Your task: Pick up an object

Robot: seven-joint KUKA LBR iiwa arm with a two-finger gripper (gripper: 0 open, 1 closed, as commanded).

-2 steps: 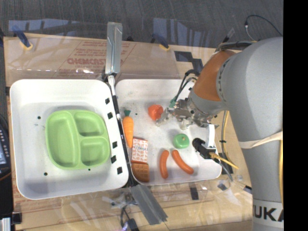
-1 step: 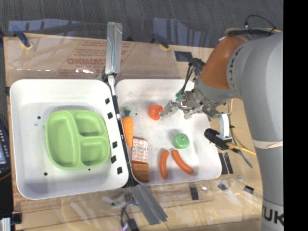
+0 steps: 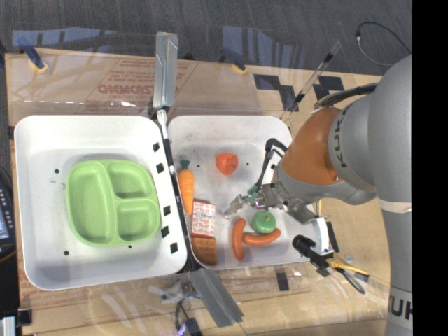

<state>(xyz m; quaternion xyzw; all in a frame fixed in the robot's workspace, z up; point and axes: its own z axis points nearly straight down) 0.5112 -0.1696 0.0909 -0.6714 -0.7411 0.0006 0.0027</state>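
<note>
- Arm (image 3: 364, 145): grey, orange band above the wrist, enters from the right edge of the frame and bends down over the right bin.
- Left bin (image 3: 35, 187): white, left half of the frame; holds a light green divided plate (image 3: 112, 201) lying flat near its centre.
- Right bin (image 3: 210, 135): white, centre of the frame, touching the left bin along a shared divider.
- Carrot (image 3: 186, 191): lies lengthwise along the right bin's left wall, green top toward the upper frame.
- Small red-and-white carton (image 3: 204, 218): just right of the carrot's lower end; a brown waffle-like piece (image 3: 204, 248) just below it.
- Two sausages: one (image 3: 239, 238) upright in the frame, one (image 3: 261, 239) crosswise, lower centre of the right bin.
- Orange-red round item (image 3: 227, 163): upper centre of the right bin, apart from the rest.
- Green apple (image 3: 264, 221): just above the crosswise sausage, directly under the wrist.
- Gripper (image 3: 246, 201): just left of and above the apple; cannot tell whether the claw is open or closed, nothing visibly gripped.
</note>
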